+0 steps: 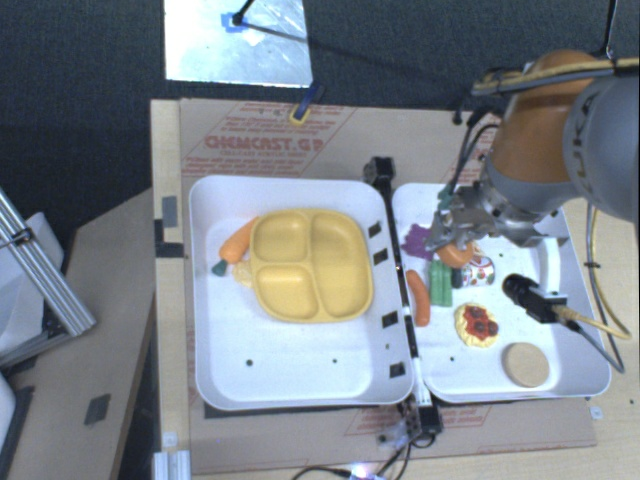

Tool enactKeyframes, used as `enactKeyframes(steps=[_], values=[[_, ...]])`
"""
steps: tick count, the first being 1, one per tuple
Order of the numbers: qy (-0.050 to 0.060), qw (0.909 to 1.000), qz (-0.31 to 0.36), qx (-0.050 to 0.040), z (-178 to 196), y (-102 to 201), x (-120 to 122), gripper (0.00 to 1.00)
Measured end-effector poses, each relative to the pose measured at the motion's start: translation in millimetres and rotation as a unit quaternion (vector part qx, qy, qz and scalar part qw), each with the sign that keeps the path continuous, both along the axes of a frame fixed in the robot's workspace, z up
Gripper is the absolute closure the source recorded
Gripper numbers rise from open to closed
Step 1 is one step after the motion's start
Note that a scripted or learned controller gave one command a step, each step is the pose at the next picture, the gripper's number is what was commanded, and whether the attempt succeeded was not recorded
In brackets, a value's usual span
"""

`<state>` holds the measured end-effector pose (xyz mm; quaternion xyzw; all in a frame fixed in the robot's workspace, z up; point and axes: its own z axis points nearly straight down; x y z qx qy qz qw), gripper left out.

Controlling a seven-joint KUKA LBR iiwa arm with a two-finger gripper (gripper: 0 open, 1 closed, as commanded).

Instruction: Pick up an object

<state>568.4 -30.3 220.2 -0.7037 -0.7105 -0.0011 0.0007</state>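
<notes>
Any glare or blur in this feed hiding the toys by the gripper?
Camera view: lighting even, no glare on the bins; the shiny sheet behind the bench glares; image slightly soft; the gripper shades the small toys beneath, fingers unclear.

Both white bins look like smooth, slightly glossy plastic; the yellow divided plate is matt plastic; the worktop beneath is printed brown cardboard.

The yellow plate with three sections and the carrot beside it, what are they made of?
The yellow three-section plate looks like smooth moulded plastic: even colour, soft sheen, rounded rims. The orange carrot with a green tip seems a plastic toy too, judging by its uniform colour, though it is small.
</notes>
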Motion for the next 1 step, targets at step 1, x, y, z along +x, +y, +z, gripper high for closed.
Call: enactKeyframes(steps=[1], values=[[-0.001,1.0000,0.000,-0.0001,12.9,46.6,-1.0,1.00]])
